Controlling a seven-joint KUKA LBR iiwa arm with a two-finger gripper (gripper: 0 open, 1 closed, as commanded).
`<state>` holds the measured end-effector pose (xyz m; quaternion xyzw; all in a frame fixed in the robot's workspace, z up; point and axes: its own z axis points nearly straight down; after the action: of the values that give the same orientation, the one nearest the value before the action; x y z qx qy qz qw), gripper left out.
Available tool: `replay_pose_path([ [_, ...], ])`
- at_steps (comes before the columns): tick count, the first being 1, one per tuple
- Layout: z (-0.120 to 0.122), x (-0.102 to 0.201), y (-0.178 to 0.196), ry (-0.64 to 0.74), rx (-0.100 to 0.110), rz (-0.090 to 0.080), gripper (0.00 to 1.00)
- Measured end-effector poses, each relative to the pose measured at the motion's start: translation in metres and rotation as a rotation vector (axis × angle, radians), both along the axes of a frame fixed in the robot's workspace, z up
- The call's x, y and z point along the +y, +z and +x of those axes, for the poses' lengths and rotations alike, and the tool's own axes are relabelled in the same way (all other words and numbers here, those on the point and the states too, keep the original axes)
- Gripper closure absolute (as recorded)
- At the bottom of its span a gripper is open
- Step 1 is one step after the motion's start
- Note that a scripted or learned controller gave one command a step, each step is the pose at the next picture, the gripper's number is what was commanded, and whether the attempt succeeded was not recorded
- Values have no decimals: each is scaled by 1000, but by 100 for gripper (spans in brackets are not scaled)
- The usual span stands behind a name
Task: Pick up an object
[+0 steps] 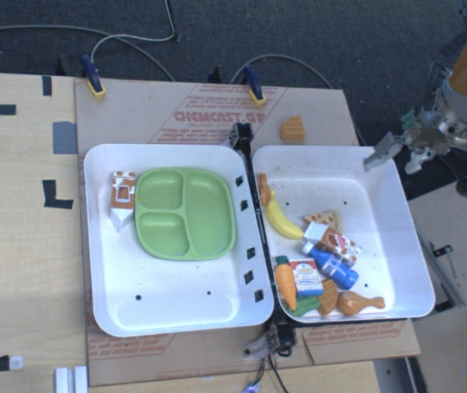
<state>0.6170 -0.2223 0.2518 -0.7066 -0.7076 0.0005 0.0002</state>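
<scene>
My grey two-finger gripper (396, 155) hangs at the far right corner of the right-hand shallow white plastic bin (397, 219), its two fingers spread apart with nothing between them, one tip over the bin's rim and the other just outside it. Behind it my wrist and the orange band of my arm (465, 68) run off toward the right. Everything I might pick up sits in that right bin, well apart from my fingers, toward its near and left parts. A yellow toy banana (281, 219) lies along the bin's left wall, with a thin orange piece (263, 188) just beyond it. Near the bin's middle is a tan waffle-patterned wedge (324, 219), and touching it a small red and white packet (335, 241). Just nearer lies a blue toy bottle (334, 268) on its side, beside a small white carton with a red label (305, 276). An orange toy carrot (286, 282) stands against the carton's left side, a green piece (301, 305) under it, and a brown toy drumstick (355, 303) lies along the bin's near wall. Left of this bin, touching it, is the second white bin (168, 309), holding a light green divided plastic plate (185, 213) and a small brown and white box (122, 198) against the plate's left edge. Beyond the right bin's far wall a small orange block (292, 128) rests on the brown cardboard sheet (176, 113).
</scene>
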Motion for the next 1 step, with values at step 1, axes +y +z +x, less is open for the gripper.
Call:
replay_pose_path([
  [1, -21, 26, -153, 0, -4, 0, 0],
])
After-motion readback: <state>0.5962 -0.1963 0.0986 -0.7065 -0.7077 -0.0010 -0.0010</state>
